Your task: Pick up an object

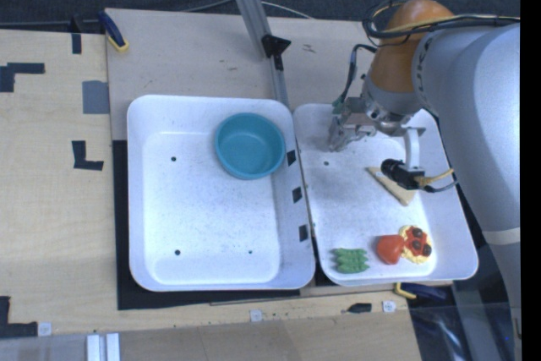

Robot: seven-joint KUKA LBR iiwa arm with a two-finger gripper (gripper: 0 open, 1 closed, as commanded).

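My gripper [341, 137] hangs low over the far left part of the right bin [338, 199], over bare white floor. Nothing lies directly under it. A tan wedge [387, 183] lies in the middle of that bin, to the right of the gripper. At the near end sit a small green toy [350, 259] and a red and yellow toy food piece [404, 246], side by side. In the left bin [169, 216] a blue bowl [249, 144] stands upright at the far right corner.
A grey metal pole [254, 8] slants down to the ridge between the two bins. The arm's large grey body [486, 114] covers the right bin's right side. Tape marks lie on the bench at left.
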